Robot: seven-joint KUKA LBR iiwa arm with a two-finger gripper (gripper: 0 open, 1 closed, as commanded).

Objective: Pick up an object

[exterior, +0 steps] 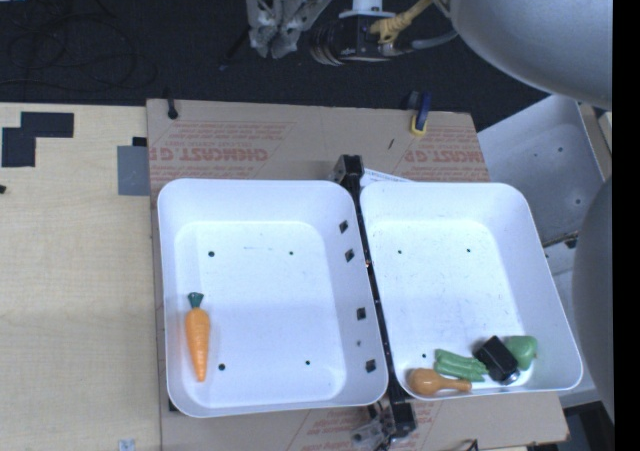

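Overhead view: the gripper [283, 27] hangs above the bench's far edge, well clear of both bins, fingers close together with nothing between them. A carrot [198, 336] lies in the left bin [256, 201]; the right bin [445, 201] holds a black block [496, 359] among green pieces [461, 365].

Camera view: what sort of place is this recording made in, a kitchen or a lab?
Most likely a robot lab bench for grasping trials, not a kitchen. Two white bins sit side by side on cardboard, holding toy food such as a carrot, while the grey arm's tool hangs above, with loose cables behind.
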